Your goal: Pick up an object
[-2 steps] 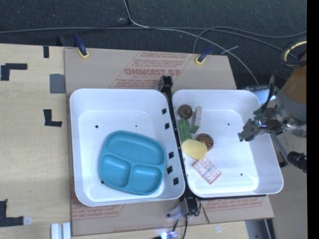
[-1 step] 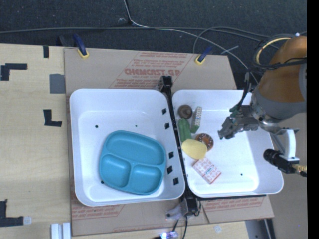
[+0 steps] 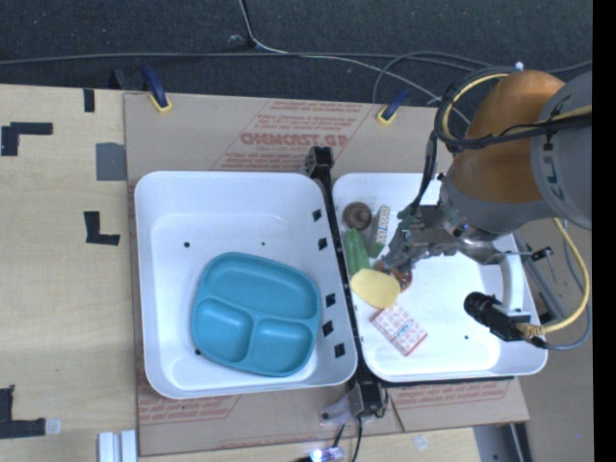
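Camera view: my gripper (image 3: 397,261) hangs low in the right bin (image 3: 481,354), at the cluster of objects by the divider. A yellow rounded object (image 3: 374,288) lies at its six o'clock, a green object (image 3: 358,252) at nine, a red-patterned packet (image 3: 399,329) further toward six. Nothing looks lifted, so the pick is, I judge, not yet made. I cannot tell my gripper's state. A blue divided tray (image 3: 255,313) sits in the left bin (image 3: 164,219).
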Robot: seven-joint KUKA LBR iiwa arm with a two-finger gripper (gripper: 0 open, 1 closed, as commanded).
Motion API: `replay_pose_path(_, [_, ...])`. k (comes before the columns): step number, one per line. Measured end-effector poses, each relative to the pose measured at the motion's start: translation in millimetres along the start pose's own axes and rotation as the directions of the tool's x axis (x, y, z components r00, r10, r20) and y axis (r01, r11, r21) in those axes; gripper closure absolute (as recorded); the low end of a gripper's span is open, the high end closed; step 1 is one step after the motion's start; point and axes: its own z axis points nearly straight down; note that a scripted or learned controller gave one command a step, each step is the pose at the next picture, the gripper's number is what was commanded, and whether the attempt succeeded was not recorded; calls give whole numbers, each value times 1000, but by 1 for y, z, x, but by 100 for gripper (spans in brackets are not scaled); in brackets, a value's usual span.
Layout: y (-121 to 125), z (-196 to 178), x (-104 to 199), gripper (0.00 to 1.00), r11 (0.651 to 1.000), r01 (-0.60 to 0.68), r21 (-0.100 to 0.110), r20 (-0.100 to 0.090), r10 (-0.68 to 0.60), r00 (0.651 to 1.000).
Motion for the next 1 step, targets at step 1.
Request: replay_pose_path(1, [2,13,47,100,1000,-2,3,1,2,1000])
